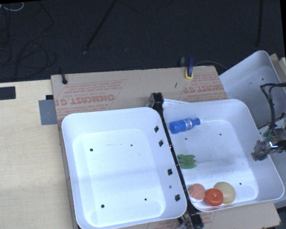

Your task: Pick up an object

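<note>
Two shallow white bins sit side by side on a sheet of brown cardboard [130, 90] in the middle of the frame. The left bin [79, 133] shows its bare white floor dotted with a few small dark holes. The right bin [240, 121] holds all the loose things.

A blue bottle [184, 125] lies on its side in the upper left part of the right bin, close to the black divider strip [169, 149] where the two bins meet, its pale cap pointing toward the right. Below it, about midway down the bin and also near the divider, lies a small green piece [186, 161] with a bumpy outline. In the lower left corner of the right bin three round things cluster together: a pale pink one [196, 191] nearest the divider, a red-orange one [213, 197] touching it on the right, and a cream-coloured one [226, 191] just behind and right of the red one.

The gripper [262, 150] is at the right edge of the right bin, about level with the green piece and well apart from every object. It is small and dark against the bin wall, and I cannot tell how it stands; nothing can be seen in it.

A blue and yellow clamp [189, 67] stands at the upper edge of the cardboard.
</note>
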`<action>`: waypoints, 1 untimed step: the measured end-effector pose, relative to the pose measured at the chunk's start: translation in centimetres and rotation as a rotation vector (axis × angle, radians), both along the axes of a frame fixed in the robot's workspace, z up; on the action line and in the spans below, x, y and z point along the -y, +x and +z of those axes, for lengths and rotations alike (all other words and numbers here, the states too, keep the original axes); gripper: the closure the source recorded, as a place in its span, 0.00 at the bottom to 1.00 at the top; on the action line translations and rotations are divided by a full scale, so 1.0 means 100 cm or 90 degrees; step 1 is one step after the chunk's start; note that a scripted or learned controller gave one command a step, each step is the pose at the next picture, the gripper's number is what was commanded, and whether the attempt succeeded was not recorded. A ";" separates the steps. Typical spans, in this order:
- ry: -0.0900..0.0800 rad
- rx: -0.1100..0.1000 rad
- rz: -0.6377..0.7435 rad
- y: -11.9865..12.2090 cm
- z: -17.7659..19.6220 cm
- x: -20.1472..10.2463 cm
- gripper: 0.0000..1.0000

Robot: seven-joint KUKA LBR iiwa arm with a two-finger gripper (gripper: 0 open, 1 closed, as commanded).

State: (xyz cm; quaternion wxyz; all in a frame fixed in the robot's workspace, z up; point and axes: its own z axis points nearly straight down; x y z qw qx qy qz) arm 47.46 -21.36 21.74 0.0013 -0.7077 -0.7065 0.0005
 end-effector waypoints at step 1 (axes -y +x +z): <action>-0.003 0.008 0.003 0.027 0.095 0.000 1.00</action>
